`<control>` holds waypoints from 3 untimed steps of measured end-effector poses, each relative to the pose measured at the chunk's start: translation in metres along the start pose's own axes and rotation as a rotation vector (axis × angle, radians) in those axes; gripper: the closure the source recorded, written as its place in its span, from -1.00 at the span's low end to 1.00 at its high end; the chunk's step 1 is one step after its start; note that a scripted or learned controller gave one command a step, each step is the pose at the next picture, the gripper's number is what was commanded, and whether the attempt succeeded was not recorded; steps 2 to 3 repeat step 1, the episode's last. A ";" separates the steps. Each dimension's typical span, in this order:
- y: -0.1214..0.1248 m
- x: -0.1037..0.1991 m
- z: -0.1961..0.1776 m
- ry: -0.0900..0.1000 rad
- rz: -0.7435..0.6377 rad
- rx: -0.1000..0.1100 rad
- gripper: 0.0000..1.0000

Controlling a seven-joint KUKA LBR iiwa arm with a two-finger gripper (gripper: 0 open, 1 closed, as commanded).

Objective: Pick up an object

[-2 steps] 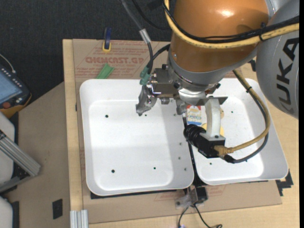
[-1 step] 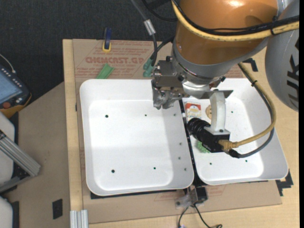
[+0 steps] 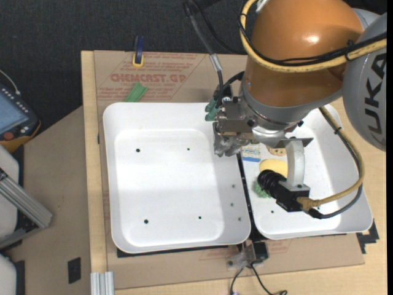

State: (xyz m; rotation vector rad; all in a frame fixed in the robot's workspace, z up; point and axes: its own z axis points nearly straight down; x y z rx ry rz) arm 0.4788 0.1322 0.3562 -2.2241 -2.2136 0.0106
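Closest to you, the arm's orange wrist band (image 3: 301,39) bulges across the upper right, with black and yellow cables looped round it. Below it the grey wrist drops toward the seam where the two bins meet. The pincer (image 3: 226,146) hangs at that seam, over the right edge of the left bin (image 3: 166,177) near its upper corner; you cannot tell from this angle whether it is spread or pressed together, and nothing shows between its tips.

Look into the right bin (image 3: 344,208) for the things to pick. A yellow object (image 3: 273,166) lies just below the wrist, partly covered by it. Touching it from above is a white card with blue print (image 3: 250,154). A small green piece (image 3: 261,191) sits just beside the black fitting (image 3: 285,192) on the arm's bracket, which hides part of that corner.

Both bins rest on a brown cardboard sheet (image 3: 159,72) with red lettering, laid on the table. On that sheet, above the left bin, lie a green strip (image 3: 136,92) and a blue and yellow clip (image 3: 139,53) at the far edge.
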 end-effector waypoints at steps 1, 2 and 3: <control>0.000 0.010 0.001 0.002 -0.006 -0.003 1.00; 0.000 0.010 0.001 0.002 -0.006 -0.003 1.00; 0.000 0.010 0.001 0.002 -0.006 -0.003 1.00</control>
